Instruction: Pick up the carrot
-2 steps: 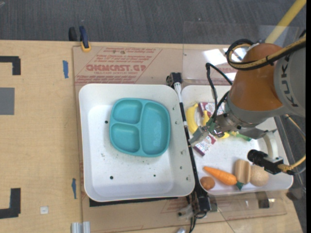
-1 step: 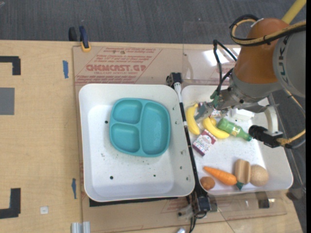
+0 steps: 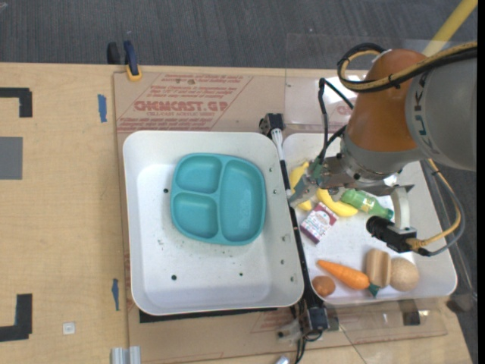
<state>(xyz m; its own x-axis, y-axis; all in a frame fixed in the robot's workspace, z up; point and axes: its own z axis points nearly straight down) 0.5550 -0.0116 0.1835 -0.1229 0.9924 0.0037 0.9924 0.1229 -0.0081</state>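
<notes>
You've lifted nothing yet: the carrot [image 3: 345,274] lies untouched near the front of the right bin [image 3: 436,283], while the arm [image 3: 390,112] hangs over the yellow toys [image 3: 322,198] farther back, its jaws' state impossible to tell.

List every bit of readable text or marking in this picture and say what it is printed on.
"CHEMCAST" in large red letters, followed by what looks like "GP", on the cardboard sheet under the left bin.
Smaller red lines above and below it on the same sheet: too blurred to read.
Print on the small pink and white packet in the right bin: too small to read.
Label on the green bottle: not readable.
</notes>
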